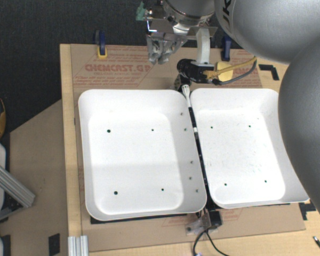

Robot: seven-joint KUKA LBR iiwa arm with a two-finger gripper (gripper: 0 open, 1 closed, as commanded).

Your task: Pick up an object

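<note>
Pincer [161, 51] above board behind left bin [96, 159].

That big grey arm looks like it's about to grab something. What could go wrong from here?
1. The pincer hangs above the board behind the left bin, not over either bin's floor, so a straight descent could strike the board.

2. I can make out nothing loose to pick on either white floor, so closing may catch only air.

3. The black and yellow fitting sits close beside the pincer; a sideways swing toward the right bin could clip it.
</note>
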